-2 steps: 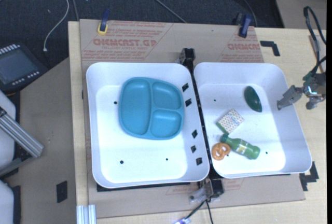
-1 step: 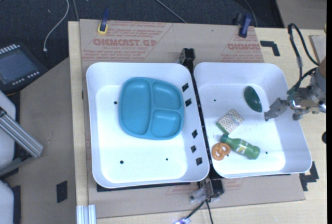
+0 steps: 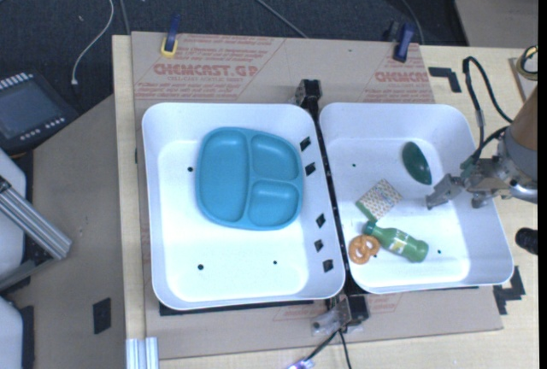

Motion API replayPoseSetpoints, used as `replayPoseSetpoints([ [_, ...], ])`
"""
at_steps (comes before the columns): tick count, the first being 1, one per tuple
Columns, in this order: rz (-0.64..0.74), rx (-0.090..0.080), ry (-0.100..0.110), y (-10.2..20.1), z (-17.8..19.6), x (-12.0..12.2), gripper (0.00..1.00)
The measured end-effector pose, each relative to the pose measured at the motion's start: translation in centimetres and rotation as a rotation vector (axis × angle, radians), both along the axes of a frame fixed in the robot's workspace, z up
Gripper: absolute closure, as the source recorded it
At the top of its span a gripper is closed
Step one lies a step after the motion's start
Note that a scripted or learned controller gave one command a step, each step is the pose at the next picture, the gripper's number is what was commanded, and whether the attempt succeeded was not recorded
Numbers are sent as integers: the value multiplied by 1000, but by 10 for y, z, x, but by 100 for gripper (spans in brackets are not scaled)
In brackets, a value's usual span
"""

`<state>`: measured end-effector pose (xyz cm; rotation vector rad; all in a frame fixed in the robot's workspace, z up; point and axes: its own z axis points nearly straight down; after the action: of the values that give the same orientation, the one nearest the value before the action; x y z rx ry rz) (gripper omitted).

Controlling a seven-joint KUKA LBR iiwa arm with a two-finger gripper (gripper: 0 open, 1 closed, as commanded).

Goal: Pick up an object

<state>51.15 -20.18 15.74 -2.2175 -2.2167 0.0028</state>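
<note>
The right bin [image 3: 479, 260] holds a dark green oval piece [image 3: 417, 162] near its back, a small patterned packet [image 3: 379, 199] in the middle, a green bottle [image 3: 398, 243] lying on its side and an orange pretzel-shaped ring [image 3: 363, 250] at the front. My gripper [image 3: 457, 195] hangs over the right part of this bin, just right of the oval piece and above the bottle. Its fingers are spread open with nothing between them.
A blue divided plate [image 3: 250, 178] lies in the left bin [image 3: 171, 256]. Black clips run along the divider [image 3: 318, 188] between the bins. Cables trail over the bench at the right [image 3: 479, 94].
</note>
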Motion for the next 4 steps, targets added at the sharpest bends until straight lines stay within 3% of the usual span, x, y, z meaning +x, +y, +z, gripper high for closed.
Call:
replayPoseSetpoints([
  [1, 0, 0, 0, 0, -43, -4, 0],
  [2, 1, -2, -7, 0, -29, -2, 100],
  [4, 1, -7, -13, -19, 74, 5, 100],
])
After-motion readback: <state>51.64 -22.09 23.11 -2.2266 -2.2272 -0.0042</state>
